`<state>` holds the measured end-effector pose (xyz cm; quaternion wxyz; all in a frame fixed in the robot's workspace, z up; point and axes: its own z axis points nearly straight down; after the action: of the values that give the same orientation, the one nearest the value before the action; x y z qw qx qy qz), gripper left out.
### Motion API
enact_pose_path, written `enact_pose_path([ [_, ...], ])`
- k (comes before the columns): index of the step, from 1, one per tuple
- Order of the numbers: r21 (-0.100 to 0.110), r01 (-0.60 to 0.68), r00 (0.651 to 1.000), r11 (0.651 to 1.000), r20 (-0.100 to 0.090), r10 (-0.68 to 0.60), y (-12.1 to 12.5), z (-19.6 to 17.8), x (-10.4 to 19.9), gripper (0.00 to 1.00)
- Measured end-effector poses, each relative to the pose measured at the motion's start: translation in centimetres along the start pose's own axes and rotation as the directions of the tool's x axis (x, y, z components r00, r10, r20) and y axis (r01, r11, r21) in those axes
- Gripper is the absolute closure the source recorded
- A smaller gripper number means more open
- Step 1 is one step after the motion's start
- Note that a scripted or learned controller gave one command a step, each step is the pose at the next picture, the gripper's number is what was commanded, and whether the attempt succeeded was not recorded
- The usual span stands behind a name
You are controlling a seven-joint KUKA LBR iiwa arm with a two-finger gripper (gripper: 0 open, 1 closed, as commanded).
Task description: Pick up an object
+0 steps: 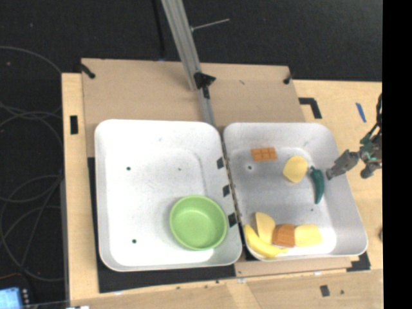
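Note:
My gripper [351,168] hangs at the right rim of the right bin [344,205], open, with nothing between its fingers. One finger [338,164] points down-left toward a green pepper-shaped object [317,184] lying just inside the rim. Left of that lies a round yellow piece [295,169], and further left a small orange waffle-like piece [263,154]. At the bin's front sit a yellow banana [259,241], an orange-brown block [283,235] and a yellow block [308,235], packed together.
The left bin [135,172] holds a green bowl [197,222] at its front right. A grey metal pole [183,40] rises from behind the seam between the bins. Brown board surrounds both bins.

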<state>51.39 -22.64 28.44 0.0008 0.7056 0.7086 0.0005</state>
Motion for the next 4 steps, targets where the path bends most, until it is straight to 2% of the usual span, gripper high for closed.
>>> enact_pose_path([
  [1,0.000,0.000,1.000,1.000,0.000,0.000,0.0,0.0,0.0,0.00],
  [2,0.006,-0.004,1.000,1.000,0.000,0.004,-0.5,6.2,0.0,0.00],
  [4,0.006,-0.005,1.000,1.000,0.000,0.005,-0.9,17.7,0.2,0.00],
])
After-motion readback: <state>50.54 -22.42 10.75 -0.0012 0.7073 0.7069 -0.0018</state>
